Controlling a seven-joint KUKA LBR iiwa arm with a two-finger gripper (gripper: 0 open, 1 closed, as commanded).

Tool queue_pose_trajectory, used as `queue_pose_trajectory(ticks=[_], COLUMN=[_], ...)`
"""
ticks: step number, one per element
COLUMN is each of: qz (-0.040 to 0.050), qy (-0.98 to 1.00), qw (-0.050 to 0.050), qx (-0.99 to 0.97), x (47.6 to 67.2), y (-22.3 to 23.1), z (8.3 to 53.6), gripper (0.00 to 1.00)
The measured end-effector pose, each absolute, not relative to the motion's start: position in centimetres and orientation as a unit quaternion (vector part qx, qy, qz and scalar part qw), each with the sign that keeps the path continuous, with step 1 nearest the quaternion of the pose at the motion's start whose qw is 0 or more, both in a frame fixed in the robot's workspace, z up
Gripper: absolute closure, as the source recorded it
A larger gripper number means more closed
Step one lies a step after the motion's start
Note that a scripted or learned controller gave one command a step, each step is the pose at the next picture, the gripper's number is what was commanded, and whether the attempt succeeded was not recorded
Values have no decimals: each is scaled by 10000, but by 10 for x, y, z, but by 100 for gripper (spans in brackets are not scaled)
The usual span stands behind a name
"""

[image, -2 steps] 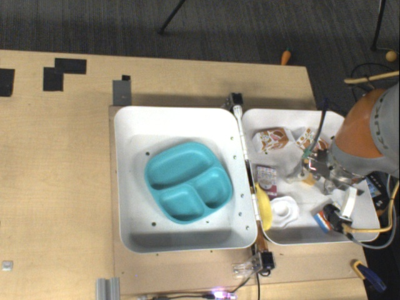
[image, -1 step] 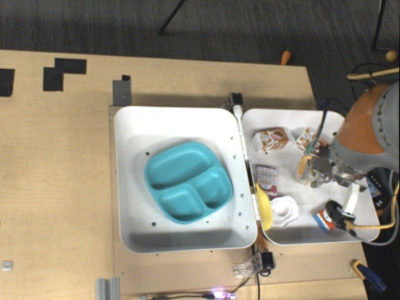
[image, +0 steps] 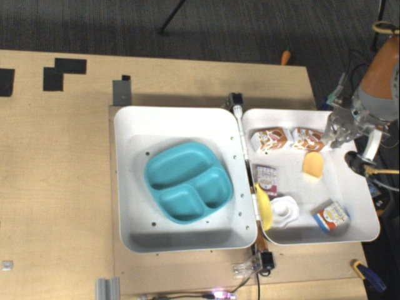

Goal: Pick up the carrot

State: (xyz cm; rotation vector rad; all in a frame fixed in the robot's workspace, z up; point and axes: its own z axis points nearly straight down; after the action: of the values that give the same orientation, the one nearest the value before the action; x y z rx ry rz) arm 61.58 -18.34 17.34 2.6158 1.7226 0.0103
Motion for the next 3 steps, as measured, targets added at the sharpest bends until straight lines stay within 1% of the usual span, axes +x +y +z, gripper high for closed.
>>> queue_pose_trajectory(ticks=[1,2,3], qz=[10,22,24], qy=[5509,5990,5640], qw=[18,23,8], qx=[8346,8007,8258], x=[614,581,580], y=[-183,-175,-190], z=[170,86,86], gripper=[0,0,0])
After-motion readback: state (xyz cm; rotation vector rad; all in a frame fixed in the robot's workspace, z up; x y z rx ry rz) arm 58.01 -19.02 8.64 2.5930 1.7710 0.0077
